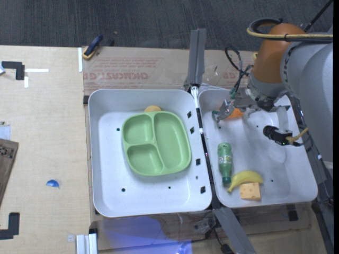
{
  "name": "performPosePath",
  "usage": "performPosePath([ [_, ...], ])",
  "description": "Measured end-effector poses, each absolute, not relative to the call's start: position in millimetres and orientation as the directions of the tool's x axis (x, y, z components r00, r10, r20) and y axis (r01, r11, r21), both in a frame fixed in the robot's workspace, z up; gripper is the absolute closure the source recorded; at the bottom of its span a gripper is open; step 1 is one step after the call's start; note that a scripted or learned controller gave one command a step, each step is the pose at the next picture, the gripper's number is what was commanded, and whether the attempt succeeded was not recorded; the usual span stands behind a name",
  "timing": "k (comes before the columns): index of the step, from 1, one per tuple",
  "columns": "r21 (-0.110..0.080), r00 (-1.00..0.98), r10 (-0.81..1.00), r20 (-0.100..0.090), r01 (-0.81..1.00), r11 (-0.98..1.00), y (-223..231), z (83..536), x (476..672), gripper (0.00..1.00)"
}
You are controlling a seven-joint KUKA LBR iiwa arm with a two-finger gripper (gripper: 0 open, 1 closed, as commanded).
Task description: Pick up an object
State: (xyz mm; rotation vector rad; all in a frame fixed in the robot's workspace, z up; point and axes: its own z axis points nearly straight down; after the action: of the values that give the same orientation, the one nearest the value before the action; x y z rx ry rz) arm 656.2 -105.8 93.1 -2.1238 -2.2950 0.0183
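My gripper (223,111) is low in the back left corner of the right bin (296,168). A small orange object (237,112) shows right beside it, partly hidden by the gripper body. Whether the gripper holds it is unclear. Along the same bin's left wall lies a green bottle (224,162). A banana (244,178) and an orange-yellow block (250,191) rest at the front, well clear of the gripper.
The left bin (106,184) holds a green divided plate (157,142) with a small yellow object (152,109) peeking out behind it. A grey divider post (196,57) rises between the bins. A black cable fitting (276,134) hangs over the right bin.
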Motion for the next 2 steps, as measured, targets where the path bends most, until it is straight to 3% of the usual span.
performPosePath([
  [1,-0.012,-0.034,0.999,0.0,0.999,0.034,-98.2,88.2,656.8,0.0],
  [2,-0.023,-0.036,0.999,0.001,0.999,0.036,-98.3,91.7,655.0,1.0],
])
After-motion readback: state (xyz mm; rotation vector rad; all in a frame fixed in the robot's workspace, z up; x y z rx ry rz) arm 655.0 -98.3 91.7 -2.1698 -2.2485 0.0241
